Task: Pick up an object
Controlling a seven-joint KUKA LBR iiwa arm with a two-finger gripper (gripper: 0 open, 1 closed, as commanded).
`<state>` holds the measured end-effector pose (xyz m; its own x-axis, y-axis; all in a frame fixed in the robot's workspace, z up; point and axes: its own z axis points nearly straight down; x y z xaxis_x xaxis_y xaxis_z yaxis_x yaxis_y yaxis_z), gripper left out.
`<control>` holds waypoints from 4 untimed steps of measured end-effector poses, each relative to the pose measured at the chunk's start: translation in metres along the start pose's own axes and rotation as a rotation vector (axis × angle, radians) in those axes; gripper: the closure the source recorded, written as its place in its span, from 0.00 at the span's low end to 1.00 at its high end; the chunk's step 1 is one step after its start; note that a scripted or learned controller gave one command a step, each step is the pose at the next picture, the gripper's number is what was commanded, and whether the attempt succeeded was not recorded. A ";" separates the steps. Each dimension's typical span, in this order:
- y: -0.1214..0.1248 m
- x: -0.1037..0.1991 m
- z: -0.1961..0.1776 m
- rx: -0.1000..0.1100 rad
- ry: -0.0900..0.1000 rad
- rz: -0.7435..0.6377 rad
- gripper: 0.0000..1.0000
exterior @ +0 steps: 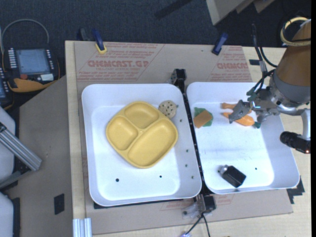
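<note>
the bench [74, 132] carries two white bins side by side. the left bin [94, 172] holds a yellow divided plate [142, 134] near its middle, with a small round cookie [168, 107] touching the plate's upper right edge. the right bin [266, 174] holds an orange and green sandwich-like piece [202, 118] near its left wall, a small orange carrot-like piece [239, 117] toward the upper middle, and a black block [232, 175] near the front edge. the arm [295, 68] reaches in from the right, and its claw [249, 111] sits low over the carrot-like piece, seemingly touching it. how far the claw is spread cannot be made out from this angle, nor whether it has hold of anything.
</note>
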<state>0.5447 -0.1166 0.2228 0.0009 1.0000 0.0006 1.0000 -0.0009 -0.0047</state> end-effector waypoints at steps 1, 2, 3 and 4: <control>0.001 0.000 -0.002 -0.005 -0.001 -0.001 0.00; -0.003 -0.001 0.039 -0.002 0.000 0.000 0.00; -0.005 -0.007 0.098 -0.001 0.001 0.000 0.00; -0.006 -0.007 0.140 0.000 0.001 0.000 0.00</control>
<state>0.5382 -0.1232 0.0825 0.0006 1.0000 0.0013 1.0000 -0.0006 -0.0042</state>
